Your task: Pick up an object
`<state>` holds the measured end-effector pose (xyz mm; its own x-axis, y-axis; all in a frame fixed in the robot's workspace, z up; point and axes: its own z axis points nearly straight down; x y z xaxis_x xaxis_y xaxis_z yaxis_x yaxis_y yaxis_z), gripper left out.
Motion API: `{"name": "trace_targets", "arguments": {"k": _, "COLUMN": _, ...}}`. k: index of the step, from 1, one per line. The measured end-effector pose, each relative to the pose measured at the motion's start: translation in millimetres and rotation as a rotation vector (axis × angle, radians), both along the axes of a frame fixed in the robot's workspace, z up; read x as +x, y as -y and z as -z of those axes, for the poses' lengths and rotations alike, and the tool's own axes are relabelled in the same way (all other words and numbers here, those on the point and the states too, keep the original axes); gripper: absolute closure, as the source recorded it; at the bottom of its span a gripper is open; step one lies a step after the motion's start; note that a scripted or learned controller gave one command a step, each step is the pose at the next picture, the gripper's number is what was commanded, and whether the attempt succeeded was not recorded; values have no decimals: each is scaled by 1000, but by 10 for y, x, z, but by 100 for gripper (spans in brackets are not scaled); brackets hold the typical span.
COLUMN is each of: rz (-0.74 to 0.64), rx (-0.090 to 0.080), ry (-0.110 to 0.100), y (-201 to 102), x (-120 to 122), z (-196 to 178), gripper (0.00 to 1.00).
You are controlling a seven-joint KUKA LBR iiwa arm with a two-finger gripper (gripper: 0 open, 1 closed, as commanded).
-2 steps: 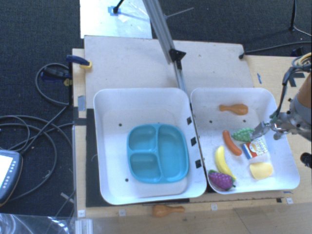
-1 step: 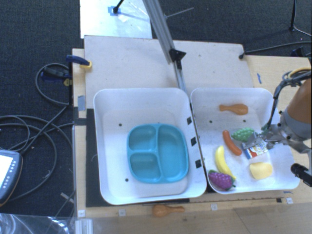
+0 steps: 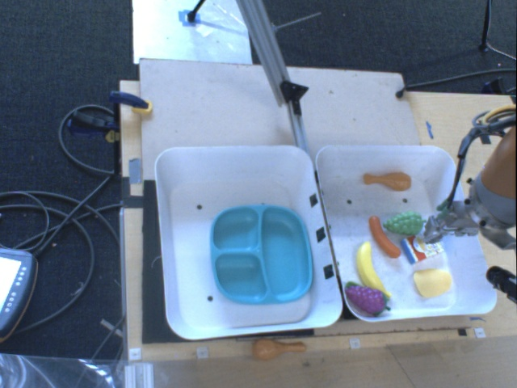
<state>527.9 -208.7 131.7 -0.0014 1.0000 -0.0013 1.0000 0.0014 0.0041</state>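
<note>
Hand (image 3: 434, 231) low in the right bin (image 3: 464, 168), beside the green grapes (image 3: 404, 223); finger spacing impossible to tell; banana (image 3: 368, 267) nearby.

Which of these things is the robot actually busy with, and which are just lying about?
For the job: grey arm's gripper; right white bin of toy food: yellow banana, red sausage, green grapes, purple grapes, yellow cheese wedge, brown drumstick.

Lying about: turquoise divided plate, second drumstick, black cables.

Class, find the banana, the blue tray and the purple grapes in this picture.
banana (image 3: 368, 267), camera view, middle of its curve.
blue tray (image 3: 262, 253), camera view, central divider.
purple grapes (image 3: 365, 298), camera view, middle of the bunch.
</note>
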Motion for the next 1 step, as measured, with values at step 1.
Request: {"name": "trace_targets", "arguments": {"k": 1, "rz": -5, "rx": -1, "ry": 4, "y": -46, "x": -4, "z": -630, "gripper": 100}}
